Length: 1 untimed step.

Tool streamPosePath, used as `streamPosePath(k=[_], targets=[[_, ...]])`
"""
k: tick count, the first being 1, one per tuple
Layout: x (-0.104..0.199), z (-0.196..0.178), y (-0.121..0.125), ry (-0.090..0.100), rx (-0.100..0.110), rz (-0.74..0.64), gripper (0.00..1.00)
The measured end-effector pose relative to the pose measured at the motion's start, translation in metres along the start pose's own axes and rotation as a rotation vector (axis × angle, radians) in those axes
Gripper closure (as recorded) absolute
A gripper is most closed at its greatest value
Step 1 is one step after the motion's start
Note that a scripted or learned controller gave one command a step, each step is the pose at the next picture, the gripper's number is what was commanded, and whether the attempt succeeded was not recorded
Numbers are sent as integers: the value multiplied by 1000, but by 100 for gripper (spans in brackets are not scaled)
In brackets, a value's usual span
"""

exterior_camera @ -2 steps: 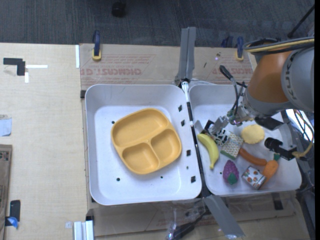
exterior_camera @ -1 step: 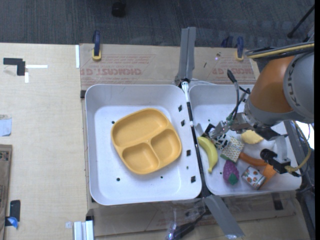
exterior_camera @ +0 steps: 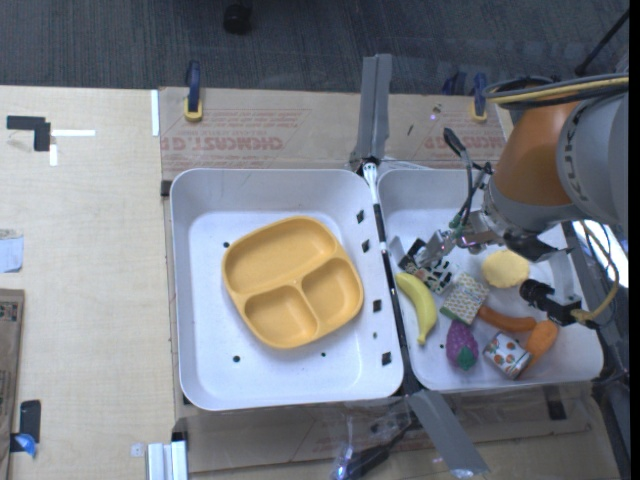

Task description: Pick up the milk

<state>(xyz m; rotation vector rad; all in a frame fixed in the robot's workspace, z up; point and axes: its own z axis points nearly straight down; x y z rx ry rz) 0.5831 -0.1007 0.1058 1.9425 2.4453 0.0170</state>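
Note:
The milk [exterior_camera: 436, 271] is a small carton with black and white cow patches. It lies in the right bin [exterior_camera: 575, 373] near the bin's left wall, just above the banana. My gripper [exterior_camera: 428, 252] is low in the right bin, right over the milk and partly covering its top. The grey arm with its orange band [exterior_camera: 535, 158] reaches in from the right above the bin's back half.
In the right bin lie a banana [exterior_camera: 419, 305], a speckled square cracker [exterior_camera: 464, 297], a yellow lemon [exterior_camera: 505, 268], a carrot [exterior_camera: 520, 324], a purple fruit [exterior_camera: 460, 343] and a small red and white can [exterior_camera: 505, 355]. The left bin [exterior_camera: 195, 268] holds a yellow divided plate [exterior_camera: 290, 280].

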Motion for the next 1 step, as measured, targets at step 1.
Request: streamPosePath(k=[1], targets=[[9,-1,-19,2,-15,284,0]])
